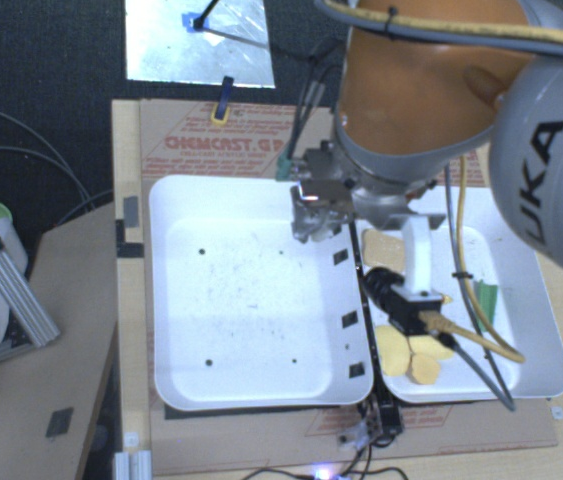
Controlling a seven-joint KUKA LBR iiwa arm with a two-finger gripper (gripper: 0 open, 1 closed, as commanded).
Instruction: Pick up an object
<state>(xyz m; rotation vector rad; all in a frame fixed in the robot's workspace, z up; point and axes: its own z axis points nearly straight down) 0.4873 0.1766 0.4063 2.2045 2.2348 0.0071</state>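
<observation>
Camera view: a grey and orange arm reached in from the right. Its gripper (311, 218) hung low over the far end of the seam between two white bins, probably lined up to try a pick. Whether it was open or shut, or held anything, could not be made out. Pale yellow pieces (408, 356), the likeliest targets, lay near the front of the right-hand bin (541, 358).

The grey and orange arm (431, 68), cut off by the frame's top and right edges, hides the upper part of the white bin (549, 363) at right and most of a pale yellow thing (383, 250) there, while a green scrap (488, 298) near that bin's right wall is too small to identify.
</observation>
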